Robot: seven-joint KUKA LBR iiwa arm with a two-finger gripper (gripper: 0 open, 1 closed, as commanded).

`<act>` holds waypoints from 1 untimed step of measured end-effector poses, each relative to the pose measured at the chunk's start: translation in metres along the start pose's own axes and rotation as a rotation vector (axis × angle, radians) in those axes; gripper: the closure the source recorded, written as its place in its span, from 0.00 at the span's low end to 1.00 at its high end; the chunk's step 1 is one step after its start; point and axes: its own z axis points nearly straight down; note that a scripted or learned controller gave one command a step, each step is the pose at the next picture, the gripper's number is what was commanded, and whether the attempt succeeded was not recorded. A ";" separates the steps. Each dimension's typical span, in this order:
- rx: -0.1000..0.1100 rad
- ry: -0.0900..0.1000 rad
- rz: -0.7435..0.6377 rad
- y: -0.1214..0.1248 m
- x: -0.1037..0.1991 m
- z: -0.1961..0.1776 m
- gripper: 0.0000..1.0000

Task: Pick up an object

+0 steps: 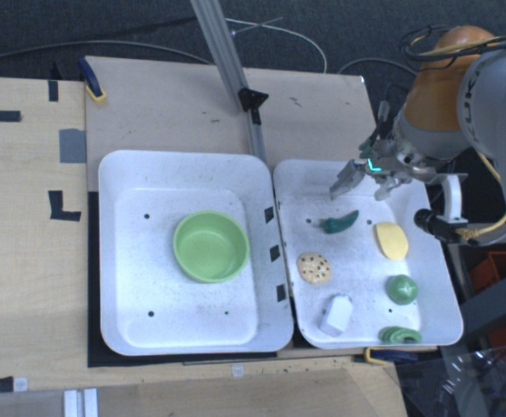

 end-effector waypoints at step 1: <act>0.004 -0.001 0.001 -0.005 0.009 0.050 0.00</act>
